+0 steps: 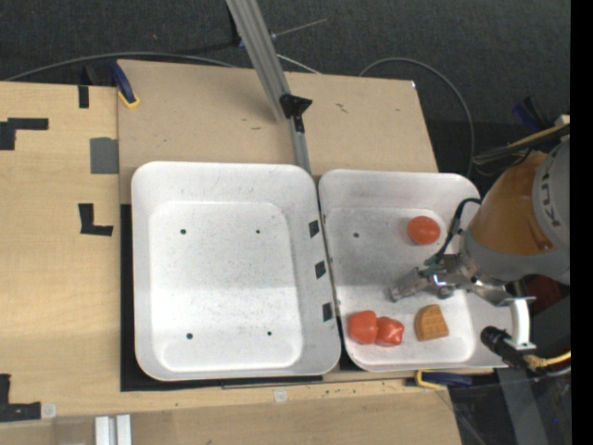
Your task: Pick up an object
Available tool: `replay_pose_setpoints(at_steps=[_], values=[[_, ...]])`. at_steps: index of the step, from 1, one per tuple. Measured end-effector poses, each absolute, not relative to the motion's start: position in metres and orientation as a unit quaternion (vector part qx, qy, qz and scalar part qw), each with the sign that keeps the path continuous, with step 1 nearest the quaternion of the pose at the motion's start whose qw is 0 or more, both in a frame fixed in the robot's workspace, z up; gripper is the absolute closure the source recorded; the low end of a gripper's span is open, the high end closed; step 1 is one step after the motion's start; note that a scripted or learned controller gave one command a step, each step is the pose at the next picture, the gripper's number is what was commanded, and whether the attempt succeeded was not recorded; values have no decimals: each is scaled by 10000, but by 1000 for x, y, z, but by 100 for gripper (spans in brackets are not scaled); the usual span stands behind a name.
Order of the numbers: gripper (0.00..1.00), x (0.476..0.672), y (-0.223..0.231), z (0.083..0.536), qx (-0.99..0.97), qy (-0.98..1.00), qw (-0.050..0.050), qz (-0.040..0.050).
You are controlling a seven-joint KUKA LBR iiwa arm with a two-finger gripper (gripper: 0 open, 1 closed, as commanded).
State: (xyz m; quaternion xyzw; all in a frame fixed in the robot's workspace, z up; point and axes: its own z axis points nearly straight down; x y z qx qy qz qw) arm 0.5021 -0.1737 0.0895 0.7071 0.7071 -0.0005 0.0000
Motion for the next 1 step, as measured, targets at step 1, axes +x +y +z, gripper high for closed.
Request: replay_pose_setpoints(at_steps=[1], values=[[100, 502, -173, 99, 7070, 7072, -7, -5]])
